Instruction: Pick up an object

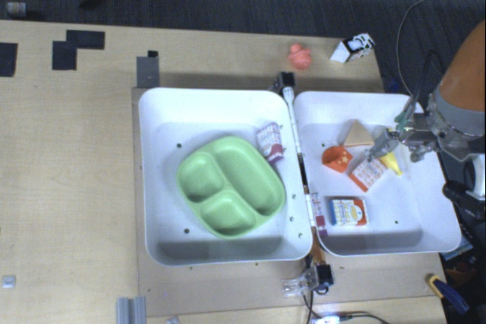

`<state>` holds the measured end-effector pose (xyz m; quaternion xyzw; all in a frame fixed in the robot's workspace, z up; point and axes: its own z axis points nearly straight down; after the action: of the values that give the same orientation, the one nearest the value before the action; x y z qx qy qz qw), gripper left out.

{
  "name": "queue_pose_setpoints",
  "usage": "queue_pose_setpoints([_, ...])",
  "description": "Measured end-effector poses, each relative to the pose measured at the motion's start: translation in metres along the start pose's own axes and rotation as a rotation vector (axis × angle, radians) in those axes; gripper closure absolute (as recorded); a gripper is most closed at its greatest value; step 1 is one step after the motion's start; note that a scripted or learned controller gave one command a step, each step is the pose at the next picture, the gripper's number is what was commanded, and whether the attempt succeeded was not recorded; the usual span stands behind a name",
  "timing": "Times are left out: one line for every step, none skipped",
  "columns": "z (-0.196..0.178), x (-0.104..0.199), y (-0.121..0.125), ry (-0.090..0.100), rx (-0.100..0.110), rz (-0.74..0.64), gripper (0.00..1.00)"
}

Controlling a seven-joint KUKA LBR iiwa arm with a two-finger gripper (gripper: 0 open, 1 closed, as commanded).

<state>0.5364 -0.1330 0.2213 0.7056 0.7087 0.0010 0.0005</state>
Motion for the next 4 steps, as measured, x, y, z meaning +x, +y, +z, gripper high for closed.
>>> queue_pose_setpoints([0.120, -0.010, 0.050, -0.003, -0.018, 0.002, 0.00])
queue_pose_setpoints([0.109, -0.009, 0.052, -0.002, -0.021, 0.001, 1.00])
queue_pose_setpoints([0.110, -0.009, 0.051, -0.001, -0.020, 0.001, 0.00])
queue_pose_setpoints([0.124, 0.009, 0.002, -0.007, -0.025, 0.003, 0.00])
